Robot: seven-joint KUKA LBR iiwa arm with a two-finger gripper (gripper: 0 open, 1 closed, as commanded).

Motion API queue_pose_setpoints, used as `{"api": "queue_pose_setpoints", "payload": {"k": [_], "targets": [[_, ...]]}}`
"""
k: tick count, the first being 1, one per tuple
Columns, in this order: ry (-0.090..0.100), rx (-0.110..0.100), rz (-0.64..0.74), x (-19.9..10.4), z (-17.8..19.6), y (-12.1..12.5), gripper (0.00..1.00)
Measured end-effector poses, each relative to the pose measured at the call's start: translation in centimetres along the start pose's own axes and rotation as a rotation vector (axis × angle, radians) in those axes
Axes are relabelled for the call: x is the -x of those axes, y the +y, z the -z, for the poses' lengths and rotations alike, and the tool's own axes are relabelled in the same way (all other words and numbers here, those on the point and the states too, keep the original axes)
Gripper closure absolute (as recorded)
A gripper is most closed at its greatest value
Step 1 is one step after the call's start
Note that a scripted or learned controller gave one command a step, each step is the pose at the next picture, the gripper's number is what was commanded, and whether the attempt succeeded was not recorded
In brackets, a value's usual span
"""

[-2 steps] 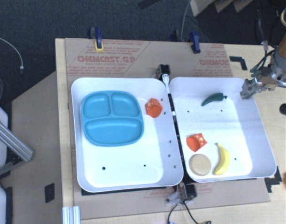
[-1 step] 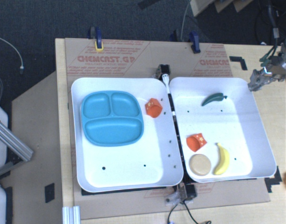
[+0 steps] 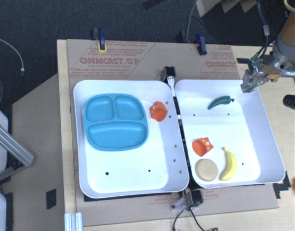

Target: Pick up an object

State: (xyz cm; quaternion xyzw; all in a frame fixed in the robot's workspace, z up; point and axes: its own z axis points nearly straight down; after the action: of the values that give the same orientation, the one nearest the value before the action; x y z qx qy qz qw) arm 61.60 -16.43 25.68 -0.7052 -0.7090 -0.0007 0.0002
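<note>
The green pepper (image 3: 220, 101) lay near the top of the right bin (image 3: 263, 143), long and thin, with its long side running from 8 o'clock up to 2 o'clock. Nothing touched it. Your gripper (image 3: 248, 84) hung over the bin's top right corner, and the pepper sat near it, at about 8 o'clock from the jaws. It was the closest thing to grab, I think. I could not tell if the jaws were apart or together, and I saw nothing in them. Lower down were a red piece (image 3: 202, 146), a tan round thing (image 3: 206, 169) and a banana (image 3: 228, 164). The left bin (image 3: 128, 177) held a blue plate (image 3: 116, 121) and an orange piece (image 3: 158, 111). Both bins sat on the desk (image 3: 65, 129).
</note>
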Motion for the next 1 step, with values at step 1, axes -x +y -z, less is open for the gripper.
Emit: {"api": "queue_pose_setpoints", "payload": {"k": [1], "targets": [[0.002,-0.003,0.001,-6.17,-1.13,0.68,1.00]]}}
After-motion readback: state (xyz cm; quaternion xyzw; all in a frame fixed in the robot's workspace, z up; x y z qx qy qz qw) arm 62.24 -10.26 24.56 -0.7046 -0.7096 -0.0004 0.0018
